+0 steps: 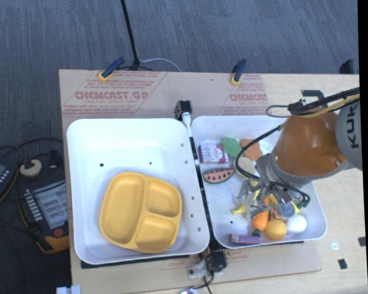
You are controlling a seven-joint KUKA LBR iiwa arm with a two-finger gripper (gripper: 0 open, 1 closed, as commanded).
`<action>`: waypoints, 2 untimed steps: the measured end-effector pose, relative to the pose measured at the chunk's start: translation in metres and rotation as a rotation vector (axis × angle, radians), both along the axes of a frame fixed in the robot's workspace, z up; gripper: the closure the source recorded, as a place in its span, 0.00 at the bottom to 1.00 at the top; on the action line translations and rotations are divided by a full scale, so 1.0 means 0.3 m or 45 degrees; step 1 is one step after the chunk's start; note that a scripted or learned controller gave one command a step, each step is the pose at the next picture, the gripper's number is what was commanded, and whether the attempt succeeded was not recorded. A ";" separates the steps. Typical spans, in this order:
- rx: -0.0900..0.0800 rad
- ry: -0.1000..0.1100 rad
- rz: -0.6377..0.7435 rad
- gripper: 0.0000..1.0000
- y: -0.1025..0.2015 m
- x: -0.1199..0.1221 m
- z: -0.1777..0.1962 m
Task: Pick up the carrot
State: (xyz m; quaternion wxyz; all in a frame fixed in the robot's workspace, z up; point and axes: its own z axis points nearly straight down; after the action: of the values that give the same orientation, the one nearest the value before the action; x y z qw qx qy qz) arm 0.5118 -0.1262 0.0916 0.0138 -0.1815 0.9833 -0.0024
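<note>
Camera view shows the carrot, small and orange, lying in the right bin near its front wall. An orange ball sits just beside the carrot, and a white egg is next to that ball. A purple marker lies in front of the carrot. The gripper hangs just above the carrot, among other toys; I cannot tell how it is set. A watermelon slice lies farther back. The left bin holds a yellow tray.

the grey arm with its orange band reaches in from the right, its two-finger gripper pointing down-left.
</note>
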 end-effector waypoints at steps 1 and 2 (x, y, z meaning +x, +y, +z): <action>0.002 0.006 0.108 1.00 -0.086 -0.024 -0.001; -0.003 0.026 0.134 1.00 -0.165 -0.055 0.098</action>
State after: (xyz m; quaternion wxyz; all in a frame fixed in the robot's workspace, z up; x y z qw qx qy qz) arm 0.4954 -0.1756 0.1210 0.0038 -0.2330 0.9725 -0.0008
